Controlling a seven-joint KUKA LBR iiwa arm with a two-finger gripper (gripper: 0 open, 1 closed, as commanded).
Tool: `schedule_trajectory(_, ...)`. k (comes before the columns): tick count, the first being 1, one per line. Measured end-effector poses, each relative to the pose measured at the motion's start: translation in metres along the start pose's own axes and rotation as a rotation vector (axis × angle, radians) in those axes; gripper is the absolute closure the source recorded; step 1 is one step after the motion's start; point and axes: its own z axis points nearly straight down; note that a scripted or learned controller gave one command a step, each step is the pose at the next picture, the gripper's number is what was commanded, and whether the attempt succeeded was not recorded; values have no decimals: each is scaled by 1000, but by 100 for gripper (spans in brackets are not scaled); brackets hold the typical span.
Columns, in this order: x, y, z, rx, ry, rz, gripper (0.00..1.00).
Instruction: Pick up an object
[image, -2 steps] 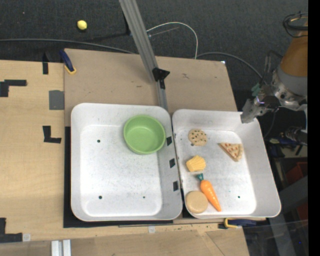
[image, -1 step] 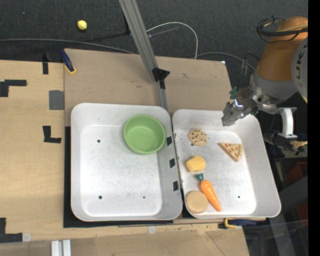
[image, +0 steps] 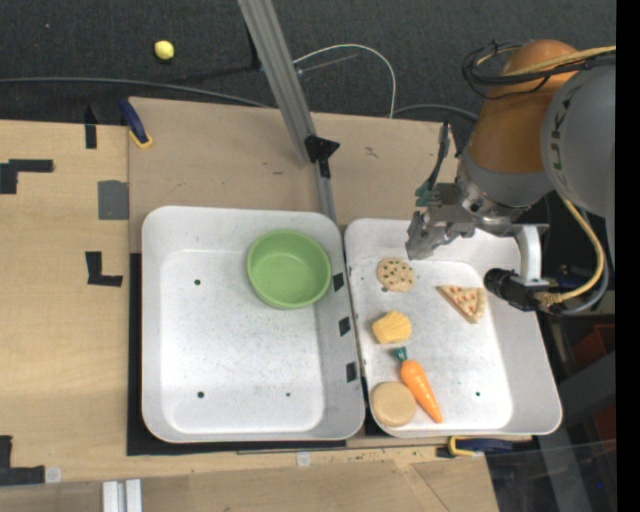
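The right bin (image: 500, 400) holds several toy foods. A round cookie (image: 396, 274) lies near its back left, a pizza slice (image: 463, 301) to its right. Below them sit a yellow corn piece (image: 392, 327), an orange carrot (image: 420, 389) and a tan round bun (image: 393, 404). My gripper (image: 425, 240) hangs over the back of this bin, just up and right of the cookie, with nothing seen between its fingers.
A green bowl (image: 288, 268) sits at the back right of the left bin (image: 200, 400). A grey pole (image: 290, 90) slants down to the divide between the bins. A small yellow ball (image: 164, 49) lies off the bench at the far back.
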Motion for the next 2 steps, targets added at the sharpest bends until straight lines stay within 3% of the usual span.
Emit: schedule_trajectory(2, 115, 8, -1, -1, 0, -1, 100)
